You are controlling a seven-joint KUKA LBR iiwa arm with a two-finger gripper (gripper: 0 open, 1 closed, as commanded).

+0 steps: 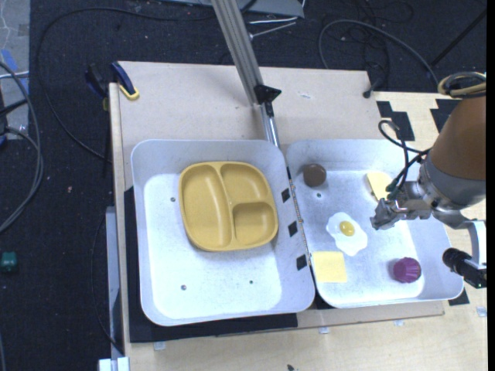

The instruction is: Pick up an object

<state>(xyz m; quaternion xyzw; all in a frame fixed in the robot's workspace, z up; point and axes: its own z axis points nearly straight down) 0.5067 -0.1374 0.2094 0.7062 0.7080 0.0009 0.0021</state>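
Note:
The right bin (433, 288) holds several small items. A brown round piece (314, 175) lies at its far left, and a pale yellow wedge (378, 182) sits at the far middle. A fried egg toy (346, 232) is in the centre, a yellow cheese square (329, 266) at the near left, and a purple piece (406, 270) at the near right. My gripper (381, 218) hangs low over the bin, between the wedge and the egg and just right of the egg. I see nothing held in it.
The left bin (155, 284) carries a yellow divided plate (229, 205). A metal pole (241, 45) slants up from the gap between the bins. The arm (464, 153) covers the right bin's far right corner.

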